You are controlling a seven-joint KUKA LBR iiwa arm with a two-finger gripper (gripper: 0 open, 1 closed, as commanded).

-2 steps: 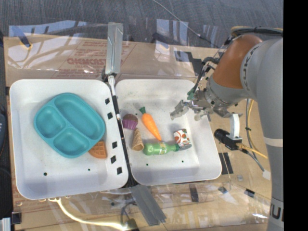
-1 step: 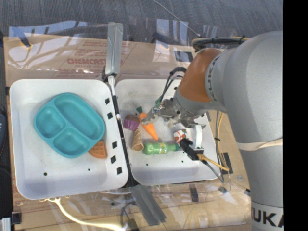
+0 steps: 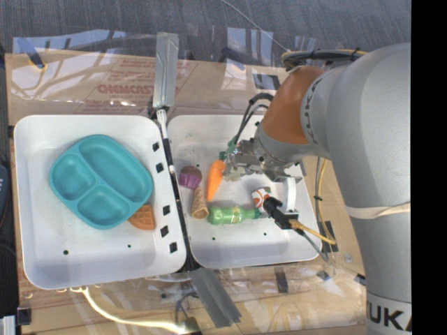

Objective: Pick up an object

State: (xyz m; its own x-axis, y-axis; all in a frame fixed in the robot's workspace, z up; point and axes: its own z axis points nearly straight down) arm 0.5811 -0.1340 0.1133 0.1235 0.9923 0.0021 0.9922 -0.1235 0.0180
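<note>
Cardboard-covered surface [image 3: 105, 82] with clear plastic film taped over it, grey carpet behind, two shallow white bins side by side on top.

Jaws [image 3: 241, 160] are down in the right bin [image 3: 237, 253], near its middle, tucked under the wrist. Can't tell if they're spread or pressed together, the wrist hardware blocks the tips. Nothing visibly pinched between them.

Just left of the jaws: orange carrot [image 3: 214, 179], lying roughly along the bin's depth, top end close to or touching the jaws; contact can't be confirmed. Below the wrist: small red-and-white item [image 3: 261, 199], partly hidden. Green bottle-shaped toy [image 3: 230, 216] lies on its side toward the front of the bin, just beside the red-and-white item. Tan cone [image 3: 200, 203] sits tilted at the green toy's left end, touching or nearly so. Purple cupcake-like toy [image 3: 189, 177] sits left of the carrot, near the divider wall.

Arm [image 3: 349, 131] comes in from the right, grey body, orange band [image 3: 290, 114] above the wrist, cables looping around it.

Left bin [image 3: 42, 250]: teal three-compartment plate [image 3: 101, 180] sits at a slant in the middle. Orange waffle-like piece [image 3: 142, 219] is partly under the plate's lower right edge.
</note>
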